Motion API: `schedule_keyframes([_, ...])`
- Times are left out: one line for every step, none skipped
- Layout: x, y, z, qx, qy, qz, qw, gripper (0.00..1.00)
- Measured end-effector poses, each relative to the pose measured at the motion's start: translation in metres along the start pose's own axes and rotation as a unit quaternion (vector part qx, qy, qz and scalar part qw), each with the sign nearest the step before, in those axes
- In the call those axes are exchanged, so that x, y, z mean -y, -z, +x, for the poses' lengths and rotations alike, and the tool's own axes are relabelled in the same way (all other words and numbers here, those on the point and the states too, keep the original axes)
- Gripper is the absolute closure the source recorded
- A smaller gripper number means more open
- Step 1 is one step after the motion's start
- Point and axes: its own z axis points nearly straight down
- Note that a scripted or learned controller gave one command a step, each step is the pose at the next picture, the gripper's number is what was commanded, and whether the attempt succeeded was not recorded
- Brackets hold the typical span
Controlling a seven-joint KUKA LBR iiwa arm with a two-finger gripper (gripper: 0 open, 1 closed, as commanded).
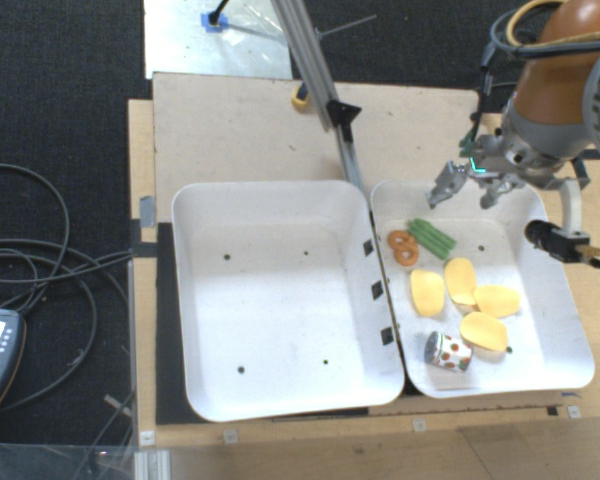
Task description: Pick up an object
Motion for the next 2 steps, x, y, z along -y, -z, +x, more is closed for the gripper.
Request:
schedule_keyframes([-0.002,-0.042,-0.001,0.0,-0.001,0.002,1.0,0.0])
schedule_keyframes([-0.002,-0.09,0.009,0.0,0.0,0.002,1.0,0.0])
